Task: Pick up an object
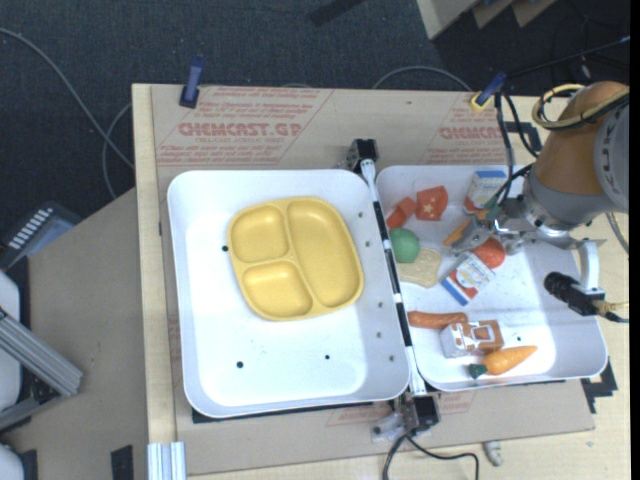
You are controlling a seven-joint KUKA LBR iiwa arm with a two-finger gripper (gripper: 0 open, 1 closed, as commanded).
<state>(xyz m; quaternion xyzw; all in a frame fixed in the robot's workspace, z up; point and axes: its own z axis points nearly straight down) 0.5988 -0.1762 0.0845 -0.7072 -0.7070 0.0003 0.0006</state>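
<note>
Tool amid glossy toy foods, smooth yellow sectioned tray apart

Arm: cut off by the right edge, so its upper links are out of view.
Gripper: too small and cluttered to read the fingers.
Red-and-white packet: its upper end sits under the gripper; print unreadable.
Blue-and-white carton: partly behind cables; label too small.
Right bin: far rim covered by the arm.
</note>
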